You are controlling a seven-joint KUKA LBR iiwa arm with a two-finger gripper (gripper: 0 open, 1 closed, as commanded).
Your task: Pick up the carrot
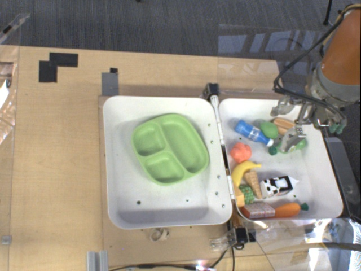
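The carrot (286, 210), orange with a small green stub at its right end, lies flat along the front wall of the right bin (327, 174). My gripper (290, 124) hangs over the back right part of that bin, well behind the carrot and apart from it. Its fingers (295, 138) stand open, with nothing held. Beneath them lie a tan bun-like toy (282, 123) and a green toy (300, 145).
Crowding the right bin are a blue bottle (251, 131), a green toy (269, 129), a red-orange fruit (241, 151), a banana (244, 171), a cone (253, 183), a cow-patterned carton (278, 186) and a brown box (259, 210) touching the carrot's left end. The left bin (118, 196) holds a green divided plate (169, 148).
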